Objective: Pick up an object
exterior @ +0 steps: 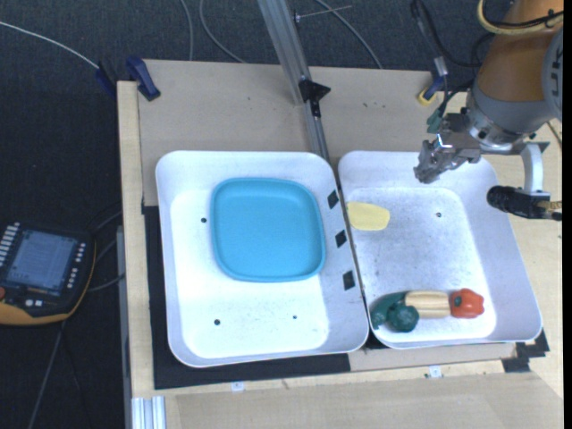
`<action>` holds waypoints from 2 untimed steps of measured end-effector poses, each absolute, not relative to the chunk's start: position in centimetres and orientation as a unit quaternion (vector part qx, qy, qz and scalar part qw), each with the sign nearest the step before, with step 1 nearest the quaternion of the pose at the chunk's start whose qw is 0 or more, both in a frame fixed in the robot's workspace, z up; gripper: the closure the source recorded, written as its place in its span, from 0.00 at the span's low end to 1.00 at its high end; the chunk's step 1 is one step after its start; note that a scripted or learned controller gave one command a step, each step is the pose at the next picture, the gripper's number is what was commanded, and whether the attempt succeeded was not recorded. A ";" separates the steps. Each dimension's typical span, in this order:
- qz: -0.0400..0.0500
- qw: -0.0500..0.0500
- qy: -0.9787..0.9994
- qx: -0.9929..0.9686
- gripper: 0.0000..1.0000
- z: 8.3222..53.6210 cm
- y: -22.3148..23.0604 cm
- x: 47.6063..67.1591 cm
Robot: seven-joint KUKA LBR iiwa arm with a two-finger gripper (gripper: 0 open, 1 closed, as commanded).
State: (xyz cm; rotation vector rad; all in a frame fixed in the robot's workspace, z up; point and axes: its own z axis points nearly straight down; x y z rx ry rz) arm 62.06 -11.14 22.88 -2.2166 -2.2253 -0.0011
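I've got the arm (518,52) reaching in from the right, orange band up top, with the gripper (435,164) hanging over the far edge of the right bin (429,239). From this slanted view the gripper is a dark metallic cluster and I cannot tell how it is set; nothing shows beneath it but bare white bin floor.

Down in that right bin, I see a pale yellow piece (368,216) lying on the left side, close to the wall shared with the other bin. Along the near edge sits a row of three things: a dark green object (395,315) on the left, a tan cylinder (427,305) in the middle touching it, and a red object (466,303) at the right end, right up against the cylinder. All three lie well apart from the gripper.

In the left bin (179,239), a blue plate (267,229) lies flat, toward the far half. Off the bench on the far left, I see a handheld pendant (40,271) resting on the dark floor.
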 end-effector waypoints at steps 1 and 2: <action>-0.001 0.000 -0.709 -0.706 1.00 24.0 -6.3 60.4; -0.001 0.000 -0.709 -0.705 1.00 24.9 -1.1 59.3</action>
